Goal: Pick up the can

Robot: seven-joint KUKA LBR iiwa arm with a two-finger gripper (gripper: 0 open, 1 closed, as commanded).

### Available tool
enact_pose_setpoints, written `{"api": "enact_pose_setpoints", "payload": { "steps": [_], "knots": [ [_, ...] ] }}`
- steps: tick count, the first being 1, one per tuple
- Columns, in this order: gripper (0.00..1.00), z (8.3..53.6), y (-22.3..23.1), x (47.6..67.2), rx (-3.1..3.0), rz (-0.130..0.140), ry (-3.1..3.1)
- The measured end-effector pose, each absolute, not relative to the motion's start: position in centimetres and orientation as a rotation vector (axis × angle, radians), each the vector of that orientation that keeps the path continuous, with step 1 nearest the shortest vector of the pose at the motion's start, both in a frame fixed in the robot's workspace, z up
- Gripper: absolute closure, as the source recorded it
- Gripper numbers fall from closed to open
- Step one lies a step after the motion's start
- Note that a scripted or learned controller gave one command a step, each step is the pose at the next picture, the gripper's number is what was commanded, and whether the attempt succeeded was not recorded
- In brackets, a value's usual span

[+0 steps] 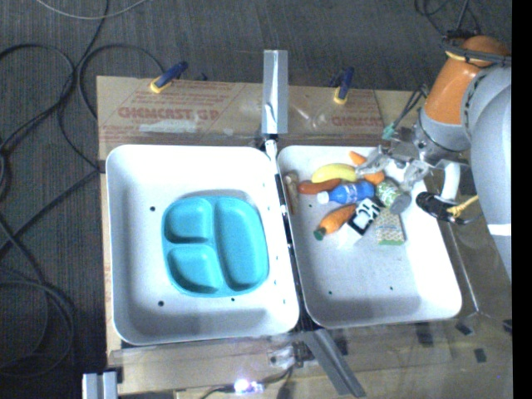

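Two bins side by side on the counter [116, 123], touching along the middle. Left bin [133, 181]: a divided tray [218, 243] lies in its centre. Right bin [391, 289]: all items bunched in the far half. Banana [334, 172] sits furthest back, bottle [347, 194] just in front of it, carrot [334, 220] in front of the bottle. Can [387, 194] lies just right of the bottle, w/ a flat packet [390, 230] in front of it. Tool [399, 166] hangs over the bin's far right corner, right by the can. Two clamps [169, 76] at the counter's back edge.
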State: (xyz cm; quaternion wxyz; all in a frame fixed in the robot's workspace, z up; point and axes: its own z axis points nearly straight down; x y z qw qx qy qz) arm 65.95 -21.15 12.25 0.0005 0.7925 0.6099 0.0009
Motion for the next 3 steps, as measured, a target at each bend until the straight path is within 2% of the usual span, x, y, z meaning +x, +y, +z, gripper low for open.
{"api": "enact_pose_setpoints", "payload": {
  "steps": [1,2,3],
  "knots": [
    [0.00,8.9,-20.1,64.3,2.520,0.018,1.879],
    [0.00,18.8,-21.0,62.5,2.560,-0.003,1.820],
    [0.00,10.7,-18.1,60.2,2.611,0.009,1.735]
  ]
}}
